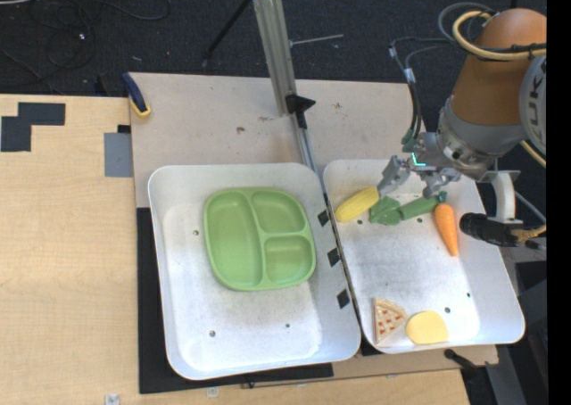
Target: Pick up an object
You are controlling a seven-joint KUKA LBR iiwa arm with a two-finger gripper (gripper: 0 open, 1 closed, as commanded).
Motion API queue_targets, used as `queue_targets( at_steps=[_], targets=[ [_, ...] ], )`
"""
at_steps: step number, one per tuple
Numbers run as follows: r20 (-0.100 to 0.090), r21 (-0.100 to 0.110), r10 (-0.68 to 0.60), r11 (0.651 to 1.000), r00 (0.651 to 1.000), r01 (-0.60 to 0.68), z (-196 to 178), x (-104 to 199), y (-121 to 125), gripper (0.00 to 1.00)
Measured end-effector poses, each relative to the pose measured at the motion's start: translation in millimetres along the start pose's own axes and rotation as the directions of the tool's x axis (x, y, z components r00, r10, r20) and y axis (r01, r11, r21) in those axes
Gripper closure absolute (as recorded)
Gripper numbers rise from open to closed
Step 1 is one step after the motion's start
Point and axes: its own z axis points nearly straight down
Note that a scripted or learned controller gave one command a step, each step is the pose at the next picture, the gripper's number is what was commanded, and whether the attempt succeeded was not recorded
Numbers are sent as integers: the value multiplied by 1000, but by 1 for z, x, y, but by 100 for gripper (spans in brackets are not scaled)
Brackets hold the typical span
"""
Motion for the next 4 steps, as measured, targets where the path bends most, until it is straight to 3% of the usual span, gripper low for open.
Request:
queue_targets(
  at_steps=[1,4],
  targets=[
    [0,-2,0,1000,1000,0,-1,0,0,0],
    [-1,0,4,1000,1000,-4,158,1,4,0]
  ],
)
